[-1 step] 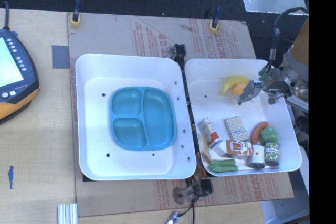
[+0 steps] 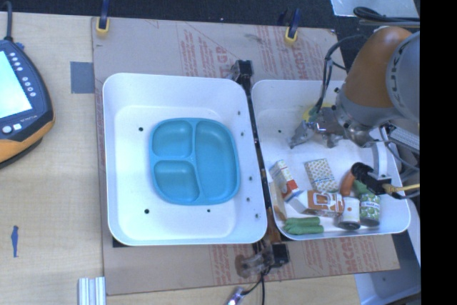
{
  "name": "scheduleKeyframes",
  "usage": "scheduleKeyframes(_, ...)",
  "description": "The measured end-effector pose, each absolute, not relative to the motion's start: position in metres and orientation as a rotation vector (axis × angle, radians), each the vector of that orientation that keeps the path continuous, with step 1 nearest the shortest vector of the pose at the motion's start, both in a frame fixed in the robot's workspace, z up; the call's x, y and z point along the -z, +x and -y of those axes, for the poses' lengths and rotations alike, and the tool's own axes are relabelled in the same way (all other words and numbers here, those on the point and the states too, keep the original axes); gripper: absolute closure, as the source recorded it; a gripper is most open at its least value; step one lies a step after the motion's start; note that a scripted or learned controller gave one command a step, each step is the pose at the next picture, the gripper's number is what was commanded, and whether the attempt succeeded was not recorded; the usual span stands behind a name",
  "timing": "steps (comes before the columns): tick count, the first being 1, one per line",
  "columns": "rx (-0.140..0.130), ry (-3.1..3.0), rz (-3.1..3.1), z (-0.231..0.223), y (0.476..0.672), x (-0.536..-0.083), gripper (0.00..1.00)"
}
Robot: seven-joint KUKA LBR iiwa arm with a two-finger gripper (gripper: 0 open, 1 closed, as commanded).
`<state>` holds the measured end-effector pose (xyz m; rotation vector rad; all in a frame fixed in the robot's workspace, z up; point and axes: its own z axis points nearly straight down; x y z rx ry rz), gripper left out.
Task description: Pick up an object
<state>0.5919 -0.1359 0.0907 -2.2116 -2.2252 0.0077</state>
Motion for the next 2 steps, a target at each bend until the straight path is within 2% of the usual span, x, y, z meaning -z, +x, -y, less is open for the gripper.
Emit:
scheduleKeyframes(1, -0.002, -2.215, 2.225, 0.15, 0.647, -0.092, 0.0)
scheduleKeyframes(2, -0.001, -2.217, 2.223, 0.162, 0.657, -0.092, 0.0)
